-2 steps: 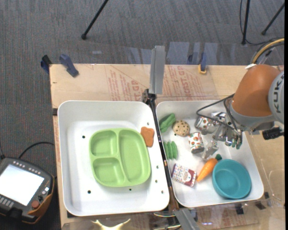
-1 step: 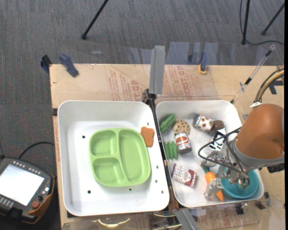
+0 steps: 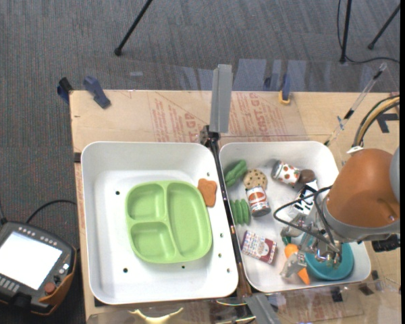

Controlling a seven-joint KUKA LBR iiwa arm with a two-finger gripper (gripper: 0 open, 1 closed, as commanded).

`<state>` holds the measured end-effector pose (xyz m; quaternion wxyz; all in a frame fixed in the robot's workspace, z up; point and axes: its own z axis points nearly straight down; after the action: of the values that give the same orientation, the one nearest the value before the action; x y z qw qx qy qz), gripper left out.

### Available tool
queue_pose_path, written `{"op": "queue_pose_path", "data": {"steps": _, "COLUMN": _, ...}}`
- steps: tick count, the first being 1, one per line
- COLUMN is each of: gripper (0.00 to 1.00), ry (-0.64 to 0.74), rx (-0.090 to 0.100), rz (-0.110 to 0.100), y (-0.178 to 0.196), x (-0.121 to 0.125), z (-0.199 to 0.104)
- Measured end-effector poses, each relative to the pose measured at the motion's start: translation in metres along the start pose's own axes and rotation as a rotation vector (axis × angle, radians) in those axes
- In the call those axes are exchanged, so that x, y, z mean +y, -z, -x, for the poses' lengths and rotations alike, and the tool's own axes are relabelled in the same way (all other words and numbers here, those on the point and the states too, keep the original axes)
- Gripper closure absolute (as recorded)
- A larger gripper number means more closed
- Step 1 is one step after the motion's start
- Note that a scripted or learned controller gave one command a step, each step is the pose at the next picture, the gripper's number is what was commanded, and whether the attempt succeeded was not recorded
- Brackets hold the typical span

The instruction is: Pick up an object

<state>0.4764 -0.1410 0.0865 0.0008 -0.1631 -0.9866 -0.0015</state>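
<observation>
Broadly, we take the green divided plate (image 3: 169, 220) as our landmark and work down in size from there.

The left bin (image 3: 98, 248) holds that plate flat near its middle, compartments up. The right bin (image 3: 324, 155) sits against it on the plate's right, and the loose items are gathered there, so we judge it to be the bin the arm is picking from.

The arm (image 3: 361, 194), with its orange band, reaches in far right of the plate and hangs over the right bin's near corner. We judge this a descent toward a grasp. The gripper (image 3: 309, 254) points down among the clutter there; its linkage is a tangle of metal and cable, and we cannot tell how it is set or whether it has anything.

Beneath it lies a teal dish (image 3: 341, 265), partly covered by the wrist, with a small orange piece (image 3: 291, 251) just beside it on the plate's side. Either may be the target; we cannot say which.

Nearer the plate:
- a red-and-white packet (image 3: 259, 246) lying flat;
- a red-labelled can (image 3: 258, 200) on its side;
- a second small can (image 3: 285, 173), tipped, further right;
- green pods (image 3: 235, 172) and more green pieces (image 3: 241, 211) along the bin wall;
- a cookie (image 3: 255, 178), touching the can.

An orange-brown scrap (image 3: 207, 191) rests just off the plate's upper right corner.

A dark object (image 3: 307, 177) beside the second can is too small to identify.
</observation>
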Motion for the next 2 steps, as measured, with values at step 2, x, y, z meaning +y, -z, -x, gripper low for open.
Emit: {"op": "queue_pose_path", "data": {"steps": 2, "gripper": 0.00, "ry": -0.137, "rx": -0.001, "rz": -0.004, "y": 0.001, "x": 0.036, "z": 0.070}}
